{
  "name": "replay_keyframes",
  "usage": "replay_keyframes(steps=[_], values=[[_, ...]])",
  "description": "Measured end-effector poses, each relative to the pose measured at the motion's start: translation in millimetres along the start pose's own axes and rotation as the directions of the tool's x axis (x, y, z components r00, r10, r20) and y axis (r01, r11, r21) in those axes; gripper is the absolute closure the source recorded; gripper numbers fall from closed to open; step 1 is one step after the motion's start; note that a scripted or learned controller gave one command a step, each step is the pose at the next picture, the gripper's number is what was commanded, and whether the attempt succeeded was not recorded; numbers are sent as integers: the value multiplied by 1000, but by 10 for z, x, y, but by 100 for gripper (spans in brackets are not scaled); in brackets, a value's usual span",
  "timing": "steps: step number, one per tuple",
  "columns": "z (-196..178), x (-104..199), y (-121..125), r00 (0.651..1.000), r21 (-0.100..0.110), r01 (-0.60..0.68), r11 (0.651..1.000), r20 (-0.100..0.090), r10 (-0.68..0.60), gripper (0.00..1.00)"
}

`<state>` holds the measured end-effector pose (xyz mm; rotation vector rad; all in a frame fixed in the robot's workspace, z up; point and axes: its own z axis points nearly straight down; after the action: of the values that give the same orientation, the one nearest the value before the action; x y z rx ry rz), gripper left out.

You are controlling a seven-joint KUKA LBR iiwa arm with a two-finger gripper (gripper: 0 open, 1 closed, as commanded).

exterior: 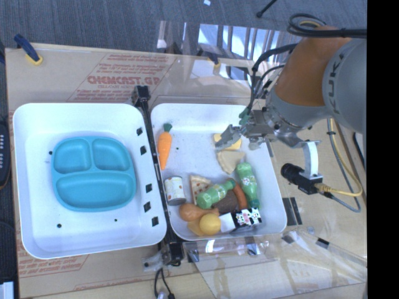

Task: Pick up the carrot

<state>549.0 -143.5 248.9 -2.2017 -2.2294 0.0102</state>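
The carrot [164,147] is orange with a green top. It lies lengthwise in the right bin [187,114], close to the bin's left wall and apart from the other toys. My gripper [240,134] hangs over the right bin's upper right part, well to the right of the carrot, just above a yellow cheese wedge [228,144]. Nothing of the carrot is near it.
A pile fills the right bin's lower half: two green bottles [247,182], a small can [174,190], a pizza slice [201,184], a lemon [210,223], an orange fruit [189,212] and a cow-patterned box [248,218]. The left bin [31,123] holds a blue divided plate [93,172].
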Motion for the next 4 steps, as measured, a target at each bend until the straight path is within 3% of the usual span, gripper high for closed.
replay_keyframes(steps=[1, 2, 3, 4], values=[[1172, 79, 1060, 991, 8, 132, 991, -3, -132, 0], [1154, 415, 1063, 998, 4, -61, 998, 2, 61, 0], [1561, 449, 1087, 987, 2, -160, 987, 6, 160, 0], [1575, 472, 923, 916, 6, -401, 916, 2, 401, 0]])
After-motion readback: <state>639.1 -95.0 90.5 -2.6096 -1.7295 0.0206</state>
